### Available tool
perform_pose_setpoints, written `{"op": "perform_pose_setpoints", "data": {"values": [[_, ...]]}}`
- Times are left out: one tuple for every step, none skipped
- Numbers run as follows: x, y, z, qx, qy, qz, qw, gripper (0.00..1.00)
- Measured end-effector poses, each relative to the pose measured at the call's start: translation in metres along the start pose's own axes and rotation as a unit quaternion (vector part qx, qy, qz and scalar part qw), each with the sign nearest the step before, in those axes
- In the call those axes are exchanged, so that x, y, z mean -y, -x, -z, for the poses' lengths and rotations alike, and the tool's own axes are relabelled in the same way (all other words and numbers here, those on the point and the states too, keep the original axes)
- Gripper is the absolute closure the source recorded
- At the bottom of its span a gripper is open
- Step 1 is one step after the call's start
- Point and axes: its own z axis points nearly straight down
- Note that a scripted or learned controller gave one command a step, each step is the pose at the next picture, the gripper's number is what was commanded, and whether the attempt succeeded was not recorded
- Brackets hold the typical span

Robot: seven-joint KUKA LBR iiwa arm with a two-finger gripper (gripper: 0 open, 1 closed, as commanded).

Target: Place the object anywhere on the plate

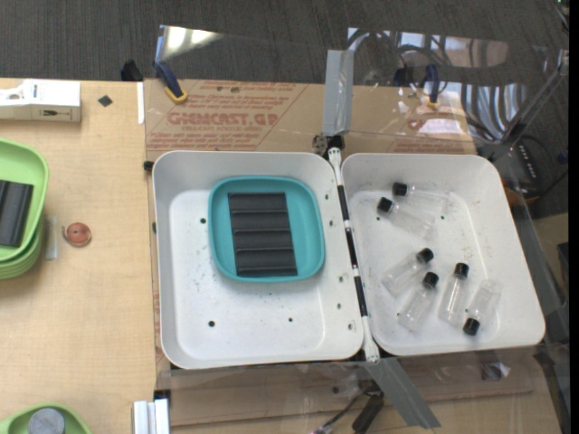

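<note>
You are looking at a teal square plate [267, 229] with a dark ribbed insert, sitting in the left white bin [181, 306]. Right of it, six clear capped vials [425, 283] are lying scattered. Behind it, brown cardboard [226, 116] is showing red print, partly reading "CAST". The wooden counter [90, 333] is stretching left. No claw is appearing, so its state cannot be told.

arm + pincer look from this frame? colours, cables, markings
This frame can't settle it. It takes in the left bin with a teal plate bearing a dark ridged insert, and the right bin with clear black-capped vials. Whether the cable bundle behind the bench is the arm's, I cannot tell.
</note>
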Motion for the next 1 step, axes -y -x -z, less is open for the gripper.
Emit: {"op": "perform_pose_setpoints", "data": {"values": [[0.0007, 0.0033, -0.0002, 0.001, -0.001, 0.003, 1.0000, 0.00]]}}
